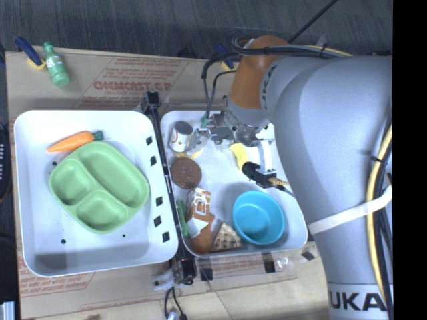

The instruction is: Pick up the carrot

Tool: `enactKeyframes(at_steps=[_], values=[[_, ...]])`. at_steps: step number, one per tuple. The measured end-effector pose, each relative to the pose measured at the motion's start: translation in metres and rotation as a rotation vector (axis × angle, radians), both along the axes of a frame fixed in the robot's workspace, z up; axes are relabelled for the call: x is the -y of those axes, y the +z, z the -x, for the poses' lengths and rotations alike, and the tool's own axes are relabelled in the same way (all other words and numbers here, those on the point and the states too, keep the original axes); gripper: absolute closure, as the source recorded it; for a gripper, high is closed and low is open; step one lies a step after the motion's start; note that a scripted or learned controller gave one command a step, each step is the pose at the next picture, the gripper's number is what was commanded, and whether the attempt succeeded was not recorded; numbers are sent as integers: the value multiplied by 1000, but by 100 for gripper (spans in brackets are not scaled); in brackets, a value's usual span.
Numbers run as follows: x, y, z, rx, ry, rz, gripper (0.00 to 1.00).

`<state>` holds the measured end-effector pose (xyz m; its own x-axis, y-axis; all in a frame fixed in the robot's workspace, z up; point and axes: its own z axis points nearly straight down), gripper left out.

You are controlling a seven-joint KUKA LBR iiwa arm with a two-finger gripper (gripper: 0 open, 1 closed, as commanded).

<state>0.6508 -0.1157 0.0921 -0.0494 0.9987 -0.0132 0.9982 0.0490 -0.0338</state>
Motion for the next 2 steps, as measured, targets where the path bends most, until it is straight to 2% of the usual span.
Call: enactKeyframes(at_steps=[1, 2], values=[[-3, 10, -2, 8, 8, -2, 100], [44, -1, 44, 23, 85, -15, 100]])
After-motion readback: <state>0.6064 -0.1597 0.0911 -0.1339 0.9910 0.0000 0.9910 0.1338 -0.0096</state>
